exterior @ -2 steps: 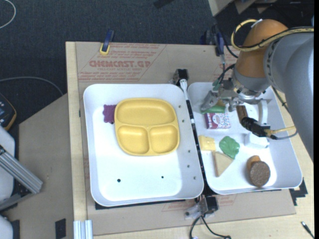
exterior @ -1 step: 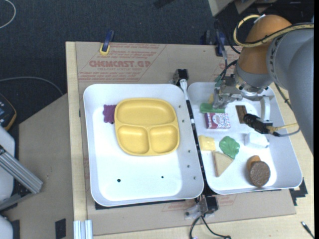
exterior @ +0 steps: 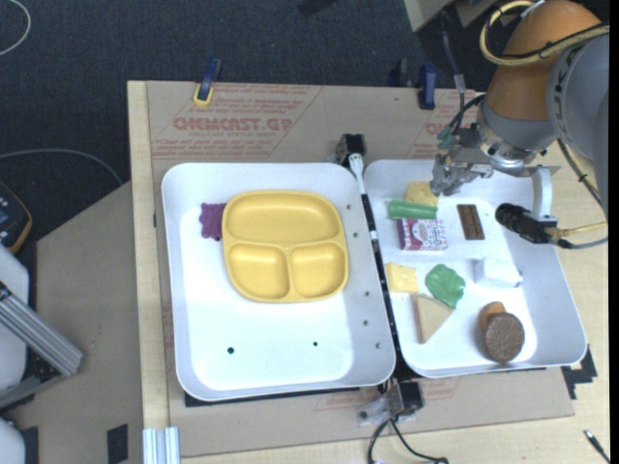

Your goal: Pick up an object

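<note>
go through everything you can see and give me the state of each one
Yellow plastic divided plate: upright, in left white bin, nothing in its wells.
Purple piece: flat, beside the plate.
Green leaf-shaped piece: lying in right white bin.
Brown round cookie: lying flat.
Gripper: low over the right bin's far end.

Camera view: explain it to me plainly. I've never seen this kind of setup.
One camera looks down at a slant on a bench. The grey arm with an orange band is a robot reaching in from the right; its gripper hangs over the right white bin, above a pale yellow piece. Nothing is visibly held. That bin holds toy food: a green stick, a small printed carton, a green leaf, a brown round cookie. The left bin holds a yellow divided plate and a purple item.
</note>
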Tool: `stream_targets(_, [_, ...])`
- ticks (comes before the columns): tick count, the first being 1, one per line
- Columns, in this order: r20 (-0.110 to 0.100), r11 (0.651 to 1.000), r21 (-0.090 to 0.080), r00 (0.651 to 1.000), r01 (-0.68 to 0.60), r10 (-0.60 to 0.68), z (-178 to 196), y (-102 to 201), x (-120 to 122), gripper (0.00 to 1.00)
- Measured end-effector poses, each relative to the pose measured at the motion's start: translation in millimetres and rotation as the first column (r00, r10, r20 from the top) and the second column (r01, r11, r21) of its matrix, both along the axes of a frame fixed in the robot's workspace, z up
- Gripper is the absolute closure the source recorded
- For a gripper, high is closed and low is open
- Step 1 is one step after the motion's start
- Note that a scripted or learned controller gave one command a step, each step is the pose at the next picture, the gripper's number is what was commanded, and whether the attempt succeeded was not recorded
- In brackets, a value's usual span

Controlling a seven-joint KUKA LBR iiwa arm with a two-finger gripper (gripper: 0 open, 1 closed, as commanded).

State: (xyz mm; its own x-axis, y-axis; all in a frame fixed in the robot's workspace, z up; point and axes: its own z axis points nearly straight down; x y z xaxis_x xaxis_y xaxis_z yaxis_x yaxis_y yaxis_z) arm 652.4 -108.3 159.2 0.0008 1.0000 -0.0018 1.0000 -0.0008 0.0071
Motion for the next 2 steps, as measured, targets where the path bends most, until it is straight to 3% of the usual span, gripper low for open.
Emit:
stream_targets(1, [0.001, 1.000, 0.000, 1.000, -0.001, 0.001, 45.2, -3.7, 5.1, 1.00])
stream_targets(2, [-0.001, 1.000, 0.001, 1.000, -0.001, 0.001, 67.9, -3.7, 6.2, 1.00])
